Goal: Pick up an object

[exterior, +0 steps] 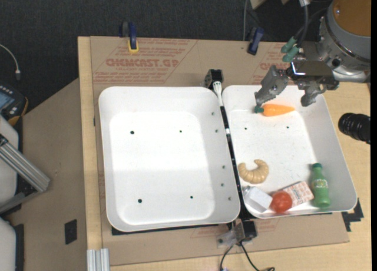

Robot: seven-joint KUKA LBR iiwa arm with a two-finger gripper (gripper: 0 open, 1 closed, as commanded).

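My gripper hangs over the far end of the right bin, open, its two grey fingers spread wide with nothing between them. An orange toy carrot lies on the bin floor just in front of and below the fingers, its green tip close to the left finger. Further forward lie a tan croissant, a green bottle, a red tomato and a white-and-red packet.
The left bin sits beside the right one, with a black divider rail between them. A black cylindrical part rests on the bench to the right. Blue clamps hold the cardboard base at the back.
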